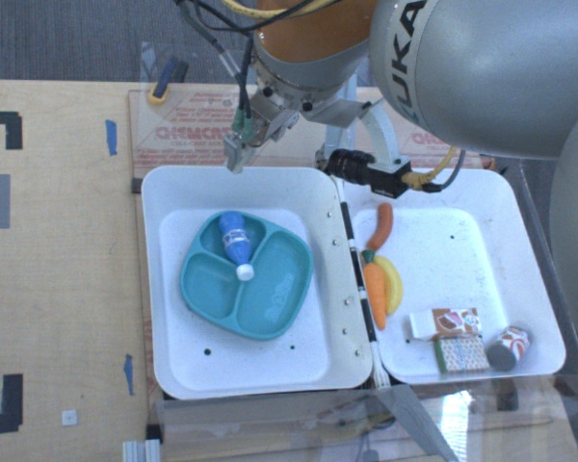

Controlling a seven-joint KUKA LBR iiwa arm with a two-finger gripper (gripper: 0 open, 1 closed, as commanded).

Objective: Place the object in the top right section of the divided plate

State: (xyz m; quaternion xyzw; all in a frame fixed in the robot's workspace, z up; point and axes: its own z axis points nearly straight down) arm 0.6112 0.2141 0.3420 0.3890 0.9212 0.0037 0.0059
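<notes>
A teal divided plate (270,306) lies in the left bin (173,354). A small blue bottle (234,242) with a white cap lies on the plate. Its body rests in the plate's upper section and its cap points down toward the spot where the dividers meet. My gripper (236,154) hangs over the back rim of the left bin, above and behind the plate. It is well apart from the bottle and nothing shows in it.
The right bin (530,258) holds a sausage (383,224), a carrot (375,298), a banana (394,287), two small boxes (455,323) and a can (507,346). The arm's bulk (482,56) and a black cable fitting (366,169) hang over the bins' back edge.
</notes>
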